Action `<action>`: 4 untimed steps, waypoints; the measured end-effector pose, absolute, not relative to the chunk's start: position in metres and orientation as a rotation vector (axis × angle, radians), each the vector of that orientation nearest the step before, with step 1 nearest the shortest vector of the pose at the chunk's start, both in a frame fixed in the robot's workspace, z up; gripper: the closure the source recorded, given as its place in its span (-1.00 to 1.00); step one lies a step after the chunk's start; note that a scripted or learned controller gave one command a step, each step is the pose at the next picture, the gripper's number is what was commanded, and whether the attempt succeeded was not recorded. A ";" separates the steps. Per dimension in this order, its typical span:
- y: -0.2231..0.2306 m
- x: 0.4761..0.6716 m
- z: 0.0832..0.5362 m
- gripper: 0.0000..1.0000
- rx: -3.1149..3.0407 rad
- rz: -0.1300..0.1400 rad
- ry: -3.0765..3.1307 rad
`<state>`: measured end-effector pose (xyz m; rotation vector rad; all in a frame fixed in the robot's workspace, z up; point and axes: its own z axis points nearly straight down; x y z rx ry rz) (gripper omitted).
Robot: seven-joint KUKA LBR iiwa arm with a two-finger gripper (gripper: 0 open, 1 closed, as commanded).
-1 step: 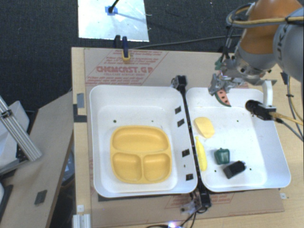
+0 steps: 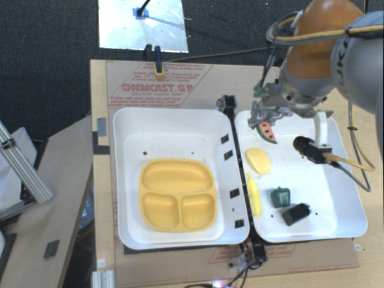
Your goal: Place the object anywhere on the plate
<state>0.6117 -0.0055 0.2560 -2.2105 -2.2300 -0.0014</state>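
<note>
Hidden parts
Your arm [image 2: 359, 44] runs off the frame; right of the plate [image 2: 177, 194], the gripper [image 2: 262, 119] covers part of the slice [image 2: 270, 134].

The shallow white plastic bin on the right [image 2: 327, 188] is my marker. Inside it, close to its left wall, lies a pale yellow oval piece [image 2: 258, 160], and further along that wall, toward the front, a bright yellow banana-shaped toy [image 2: 254, 195]. Near the bin's front middle sits a small dark green pepper-shaped toy [image 2: 280, 196], with a black rectangular block [image 2: 295, 213] just beside it. A second white bin [image 2: 129, 143] touches the marker's left side. Behind it, a brown board with red lettering [image 2: 157, 87] carries a blue clamp [image 2: 157, 57].
</note>
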 end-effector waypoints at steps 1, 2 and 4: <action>0.051 0.593 0.249 1.00 -2.208 -0.002 -2.231; 0.098 0.568 0.232 1.00 -2.209 0.001 -2.229; 0.176 0.521 0.219 1.00 -2.209 0.001 -2.229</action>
